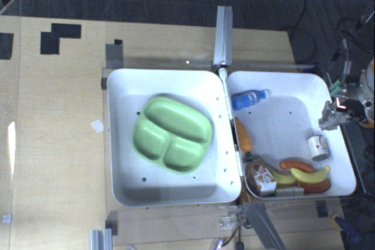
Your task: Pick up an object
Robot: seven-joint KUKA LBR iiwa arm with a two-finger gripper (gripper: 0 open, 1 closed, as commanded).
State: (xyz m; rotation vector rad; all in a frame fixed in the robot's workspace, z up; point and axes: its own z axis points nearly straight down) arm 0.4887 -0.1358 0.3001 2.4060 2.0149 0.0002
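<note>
Gripper poised at the right bin's rim, nothing held

Gripper point(333, 117) sits at the far right rim of the right bin point(281, 111), just above the can point(318, 147); whether it is released or clenched I cannot tell, and nothing is seen in it.

Taking the can as landmark: it lies on its side on the bin floor, apart from the rest. Just below and left of it the banana point(307, 174) lies among red and orange pieces in a tight pile. Further left of that a packet point(261, 178) rests in the bin's corner, with the carrot point(244, 136) above it against the divider. The bottle point(248, 99) lies well up and left of the can. The green tray point(171, 134) sits in the left bin, far left.

The can looks the best pick: nearest and clear all round. Descend straight over it, closing across its round body so it cannot roll, and stay clear of the rim.
</note>
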